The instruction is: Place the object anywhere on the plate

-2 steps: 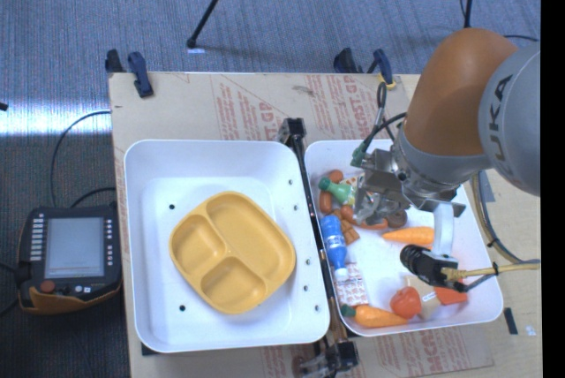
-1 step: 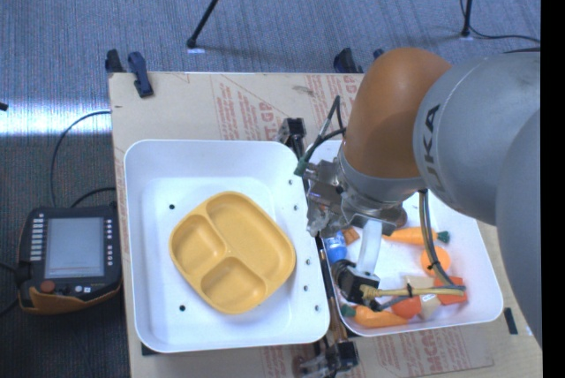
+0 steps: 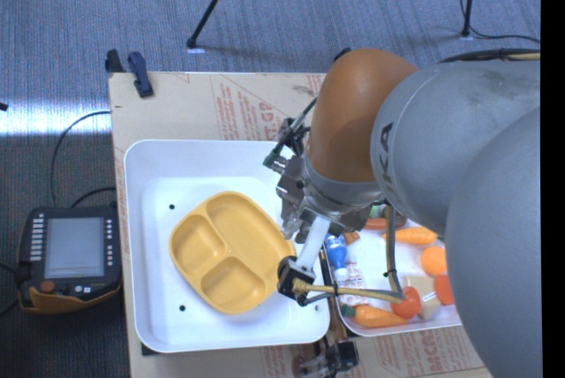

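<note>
A yellow plate [image 3: 225, 251] with three compartments lies tilted in the left white bin [image 3: 146, 191], and nothing rests on it. My gripper [image 3: 298, 222] hangs over the seam between the two bins, just off the plate's right edge, and the arm's bulk hides most of it. A small blue and white object [image 3: 336, 250] sits right beside the gripper at the left edge of the right bin [image 3: 388, 330]. I see nothing held between the fingers.
Several toy foods lie in the right bin: an orange carrot [image 3: 411, 236], a second carrot [image 3: 380, 316], a red piece [image 3: 407, 304] and an orange round piece [image 3: 433, 261]. The arm covers most of that bin. A black clamp [image 3: 139, 72] sits at the bench's far left corner.
</note>
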`<state>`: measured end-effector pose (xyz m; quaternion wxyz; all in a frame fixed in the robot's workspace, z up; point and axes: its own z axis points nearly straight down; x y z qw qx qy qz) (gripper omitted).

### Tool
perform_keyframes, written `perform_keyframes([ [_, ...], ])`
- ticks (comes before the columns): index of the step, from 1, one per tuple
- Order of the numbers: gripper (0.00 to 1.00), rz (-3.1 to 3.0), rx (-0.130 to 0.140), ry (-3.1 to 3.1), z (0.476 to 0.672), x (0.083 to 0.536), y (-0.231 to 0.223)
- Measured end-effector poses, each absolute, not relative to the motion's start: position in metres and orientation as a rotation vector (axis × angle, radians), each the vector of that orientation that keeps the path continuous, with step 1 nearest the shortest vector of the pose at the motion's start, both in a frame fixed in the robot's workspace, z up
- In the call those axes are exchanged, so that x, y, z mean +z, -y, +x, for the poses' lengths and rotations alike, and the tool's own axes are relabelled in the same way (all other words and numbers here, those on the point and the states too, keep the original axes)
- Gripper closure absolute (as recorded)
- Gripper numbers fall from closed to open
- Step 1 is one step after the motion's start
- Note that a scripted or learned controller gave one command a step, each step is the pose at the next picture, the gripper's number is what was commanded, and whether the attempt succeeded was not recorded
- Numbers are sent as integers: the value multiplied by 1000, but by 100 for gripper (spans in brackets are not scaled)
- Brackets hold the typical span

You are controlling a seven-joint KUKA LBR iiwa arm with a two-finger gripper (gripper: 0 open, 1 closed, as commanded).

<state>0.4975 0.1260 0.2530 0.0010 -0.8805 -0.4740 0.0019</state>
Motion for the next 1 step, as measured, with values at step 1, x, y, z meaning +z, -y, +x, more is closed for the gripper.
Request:
perform_keyframes([
  [1,0,-2764,6,1490,498,253,-126],
])
